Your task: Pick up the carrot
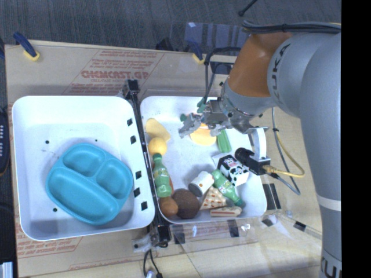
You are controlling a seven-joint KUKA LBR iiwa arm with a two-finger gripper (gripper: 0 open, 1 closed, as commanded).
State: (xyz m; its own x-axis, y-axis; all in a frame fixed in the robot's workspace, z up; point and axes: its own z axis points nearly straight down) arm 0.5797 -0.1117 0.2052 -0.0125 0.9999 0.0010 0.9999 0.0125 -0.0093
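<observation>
Orange carrot seemingly just beside tool

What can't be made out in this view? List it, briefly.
- Carrot: I cannot tell which item it is; the arm covers the upper right of the right bin in the camera view.
- Yellow disc: partly under the gripper, too blurred to name.
- Green piece: its upper end is hidden by the gripper's body.
</observation>
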